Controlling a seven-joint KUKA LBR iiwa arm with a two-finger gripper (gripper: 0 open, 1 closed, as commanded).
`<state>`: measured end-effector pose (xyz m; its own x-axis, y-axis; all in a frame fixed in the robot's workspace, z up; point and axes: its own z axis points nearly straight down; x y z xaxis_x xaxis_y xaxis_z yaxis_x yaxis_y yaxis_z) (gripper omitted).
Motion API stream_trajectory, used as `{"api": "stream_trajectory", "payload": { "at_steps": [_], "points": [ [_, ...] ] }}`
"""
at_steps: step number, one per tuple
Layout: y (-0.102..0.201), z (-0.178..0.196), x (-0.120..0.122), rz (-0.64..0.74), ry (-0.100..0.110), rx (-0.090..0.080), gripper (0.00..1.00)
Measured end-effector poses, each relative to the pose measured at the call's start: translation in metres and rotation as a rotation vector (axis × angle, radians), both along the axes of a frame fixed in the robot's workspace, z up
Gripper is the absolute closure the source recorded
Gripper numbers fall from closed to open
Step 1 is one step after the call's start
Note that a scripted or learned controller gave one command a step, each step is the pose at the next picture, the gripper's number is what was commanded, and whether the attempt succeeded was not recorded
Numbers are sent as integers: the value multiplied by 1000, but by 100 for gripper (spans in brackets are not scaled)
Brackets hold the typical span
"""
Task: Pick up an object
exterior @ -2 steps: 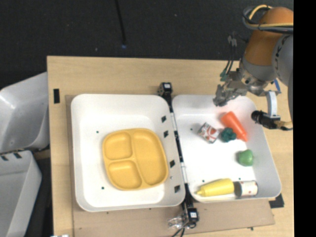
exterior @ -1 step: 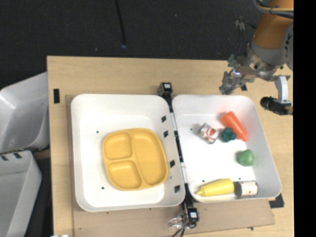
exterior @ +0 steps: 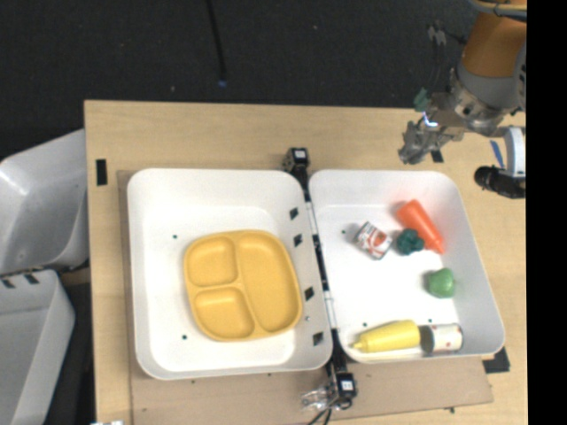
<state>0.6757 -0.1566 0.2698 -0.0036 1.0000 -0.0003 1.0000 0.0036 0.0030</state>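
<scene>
Objects lie in the right bin (exterior: 474, 264): carrot (exterior: 421, 223), green ball (exterior: 440, 282), yellow bottle (exterior: 390, 336). Beyond its far rim hangs the gripper (exterior: 419, 144), seemingly empty; its spread is too blurred to tell. Wooden bench (exterior: 195, 135), dark floor.

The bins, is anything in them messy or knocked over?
Nothing spilled or broken. In the right bin the yellow bottle lies on its side along the near wall, and a small crumpled wrapper sits beside the carrot. The yellow tray rests flat in the left bin.

Gripper (exterior: 420, 146) beyond right bin (exterior: 473, 264), carrot (exterior: 420, 223) inside (yellow tray (exterior: 241, 284) left)
</scene>
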Motion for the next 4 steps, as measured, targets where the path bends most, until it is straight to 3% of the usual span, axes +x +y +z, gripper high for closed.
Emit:
{"api": "stream_trajectory", "payload": {
  "at_steps": [4],
  "points": [
    [209,-23,-11,2,5,0,100]
  ]
}}
